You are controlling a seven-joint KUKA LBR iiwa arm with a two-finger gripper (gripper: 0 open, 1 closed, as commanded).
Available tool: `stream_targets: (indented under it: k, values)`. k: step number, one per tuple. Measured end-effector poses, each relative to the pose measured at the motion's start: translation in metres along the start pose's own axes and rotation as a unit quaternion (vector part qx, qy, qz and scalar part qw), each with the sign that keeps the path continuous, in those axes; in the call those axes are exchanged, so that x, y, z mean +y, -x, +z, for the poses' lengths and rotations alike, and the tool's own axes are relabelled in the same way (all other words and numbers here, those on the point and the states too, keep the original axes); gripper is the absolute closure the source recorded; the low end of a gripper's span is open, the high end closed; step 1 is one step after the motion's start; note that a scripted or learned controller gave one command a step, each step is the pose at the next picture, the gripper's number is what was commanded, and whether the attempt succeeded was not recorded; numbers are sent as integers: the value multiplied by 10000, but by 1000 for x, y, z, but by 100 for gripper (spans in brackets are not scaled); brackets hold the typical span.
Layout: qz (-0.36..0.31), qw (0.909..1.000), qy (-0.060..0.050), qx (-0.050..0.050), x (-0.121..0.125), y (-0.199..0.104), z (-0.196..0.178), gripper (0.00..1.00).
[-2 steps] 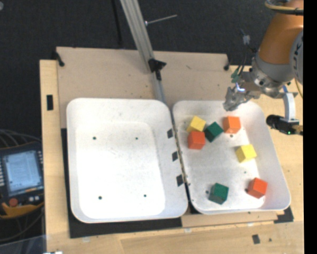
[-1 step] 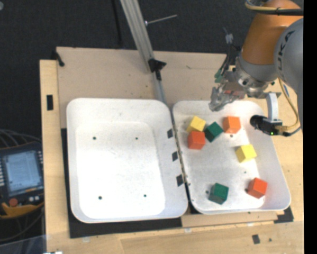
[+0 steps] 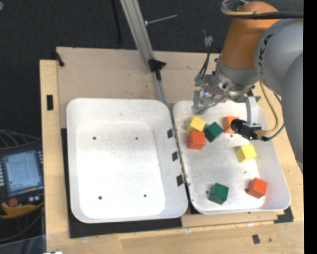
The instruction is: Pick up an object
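Camera view: right bin [image 3: 274, 165] holds coloured blocks; gripper [image 3: 205, 100] above far edge, jaw state unclear.

Seven blocks [image 3: 197, 139] lie loose in the right bin [image 3: 277, 194], apparently.

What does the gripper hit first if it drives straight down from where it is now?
Probably bare floor of the right bin at its far corner. The gripper hangs just beyond the yellow cube, so it may clip that cube; depth is unclear from this slant.
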State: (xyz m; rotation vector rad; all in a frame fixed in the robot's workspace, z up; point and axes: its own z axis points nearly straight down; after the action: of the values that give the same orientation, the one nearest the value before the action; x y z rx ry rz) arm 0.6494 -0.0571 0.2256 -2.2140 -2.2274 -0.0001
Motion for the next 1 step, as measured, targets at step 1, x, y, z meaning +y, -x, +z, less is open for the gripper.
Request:
stream_targets:
  k: [1]
  values:
    - [-2,10000,-3,1,-12,-51,6,100]
